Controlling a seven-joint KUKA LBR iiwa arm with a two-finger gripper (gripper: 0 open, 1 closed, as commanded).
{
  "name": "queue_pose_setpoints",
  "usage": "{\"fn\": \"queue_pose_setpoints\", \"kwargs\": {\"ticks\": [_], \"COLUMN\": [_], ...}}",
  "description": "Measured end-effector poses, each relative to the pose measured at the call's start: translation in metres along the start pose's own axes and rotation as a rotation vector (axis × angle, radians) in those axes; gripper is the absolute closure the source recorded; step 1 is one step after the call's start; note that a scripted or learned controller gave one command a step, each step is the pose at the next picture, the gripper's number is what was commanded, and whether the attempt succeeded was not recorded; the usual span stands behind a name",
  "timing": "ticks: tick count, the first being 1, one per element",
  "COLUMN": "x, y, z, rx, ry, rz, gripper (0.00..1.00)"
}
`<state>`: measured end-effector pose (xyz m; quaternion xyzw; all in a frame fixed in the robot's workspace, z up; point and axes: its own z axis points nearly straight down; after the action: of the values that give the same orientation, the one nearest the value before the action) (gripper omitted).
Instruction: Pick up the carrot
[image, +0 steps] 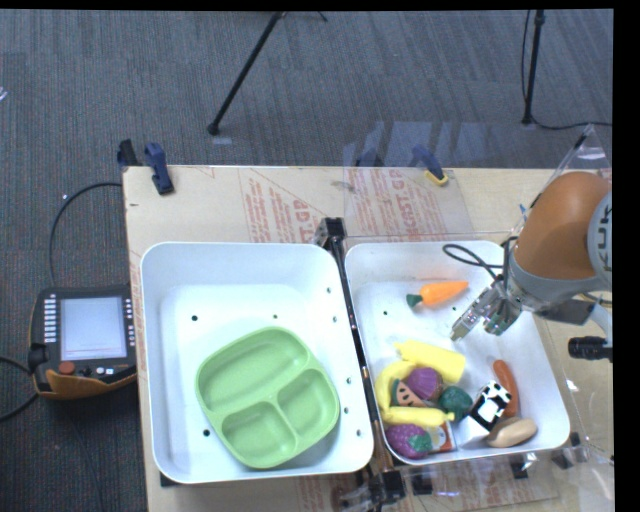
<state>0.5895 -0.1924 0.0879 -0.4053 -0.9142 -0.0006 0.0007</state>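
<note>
1. The carrot (441, 293) lies in the right bin (365, 262), toward its far wall, alone on bare white floor and well apart from the toy food heaped at the near end.
2. Its long axis runs nearly across the bin, orange tip pointing right and slightly away from the camera, green top at the left end.
3. My tool (478, 322) hangs just beside the carrot's orange end, a little nearer the camera and to its right; nothing touches yet.
4. I cannot tell from this slant whether my tool is spread or closed, since the tips blur together; nothing is between them.
5. My arm (560, 240) reaches in from the right, wrist bent down into the bin, the tool angled toward the bin floor.
6. As I judge it, the coming move is a short shift left and away to sit over the carrot's middle, closing across its narrow width.
7. The yellow banana (432, 357) and purple pieces lie nearer the camera, outside that path; the left bin's green divided plate (266, 397) plays no part.
</note>
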Motion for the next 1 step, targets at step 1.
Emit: {"fn": "queue_pose_setpoints", "kwargs": {"ticks": [1], "x": [-0.0008], "y": [-0.0003], "z": [-0.0004], "rx": [-0.002], "ry": [-0.002], "rz": [0.003], "gripper": [0.00]}}
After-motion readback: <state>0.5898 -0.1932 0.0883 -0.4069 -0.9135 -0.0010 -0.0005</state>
